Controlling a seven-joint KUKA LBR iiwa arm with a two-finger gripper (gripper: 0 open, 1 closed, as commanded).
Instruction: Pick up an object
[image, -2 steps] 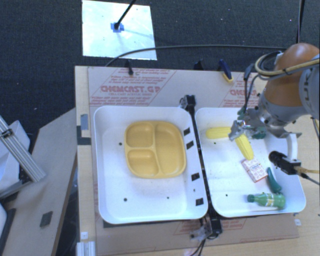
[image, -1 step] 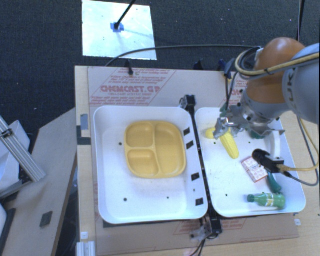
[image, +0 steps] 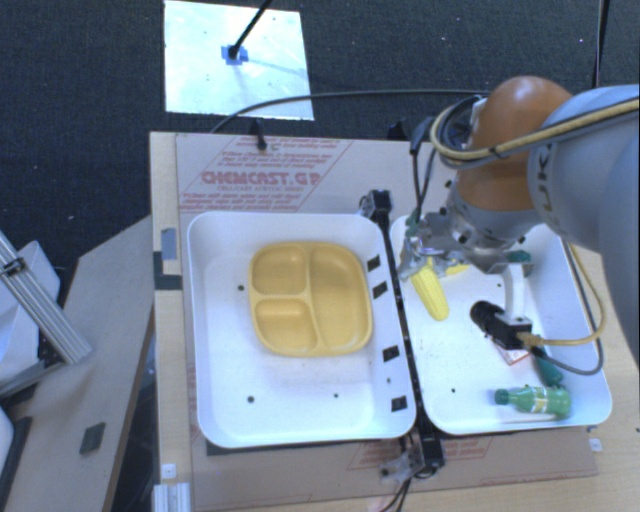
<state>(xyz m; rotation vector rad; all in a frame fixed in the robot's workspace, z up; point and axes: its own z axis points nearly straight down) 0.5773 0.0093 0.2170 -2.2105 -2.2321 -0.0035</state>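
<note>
My gripper (image: 422, 254) hangs low over the left side of the right bin (image: 470, 405), close to the divider between the bins. A yellow corn cob (image: 433, 292) lies slanted just below it, and the cob's upper end reaches up to the gripper. Whether the gripper has hold of the cob is not clear from this angle. A small green bottle (image: 534, 400) lies on its side in the right bin's near right corner. In the left bin (image: 230, 400) rests a yellow divided plate (image: 308, 298).
The grey arm with its orange band (image: 515, 110) covers the far right of the right bin. A small teal object (image: 518, 257) peeks out beside the wrist. A printed board (image: 262, 170) lies behind the bins. A metal rail (image: 35, 305) stands at the left.
</note>
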